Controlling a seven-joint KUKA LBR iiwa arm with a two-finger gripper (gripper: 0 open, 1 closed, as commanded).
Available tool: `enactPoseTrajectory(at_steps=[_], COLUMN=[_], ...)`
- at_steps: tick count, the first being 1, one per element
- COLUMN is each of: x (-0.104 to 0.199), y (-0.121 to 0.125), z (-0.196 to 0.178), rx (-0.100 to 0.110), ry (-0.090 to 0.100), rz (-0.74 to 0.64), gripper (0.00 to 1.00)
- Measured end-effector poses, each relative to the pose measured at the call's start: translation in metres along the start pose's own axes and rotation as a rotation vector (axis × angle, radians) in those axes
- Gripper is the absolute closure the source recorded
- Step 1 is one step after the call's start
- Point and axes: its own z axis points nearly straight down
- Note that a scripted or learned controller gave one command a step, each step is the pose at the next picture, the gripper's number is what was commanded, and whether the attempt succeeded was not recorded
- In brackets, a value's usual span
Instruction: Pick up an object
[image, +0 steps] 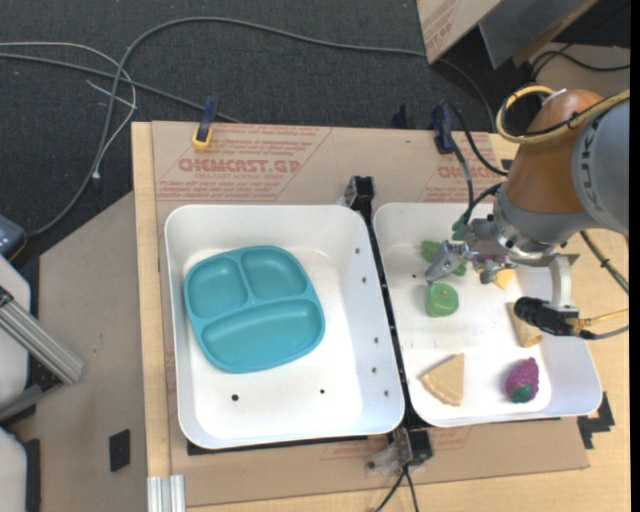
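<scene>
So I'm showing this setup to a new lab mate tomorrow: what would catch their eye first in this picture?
Probably the teal divided plate, alone in the left bin. Next, the grey arm with its orange band, reaching in from the right so that the gripper hangs over the right bin, just above a small green toy. Nearer the front edge lie a tan wedge and a purple grape bunch.

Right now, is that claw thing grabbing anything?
Gripper: hovering over the right bin beside the green object; open or closed cannot be told.
</scene>
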Motion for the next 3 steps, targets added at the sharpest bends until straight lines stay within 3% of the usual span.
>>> enactPoseTrajectory(at_steps=[1, 2, 3], x=[0.004, 0.004, 0.001], y=[0.000, 0.003, 0.007], z=[0.063, 0.047, 0.004], rx=[-0.001, -0.011, -0.012], ry=[0.000, -0.002, -0.003], rz=[0.000, 0.000, -0.001], gripper=[0.00, 1.00, 1.00])
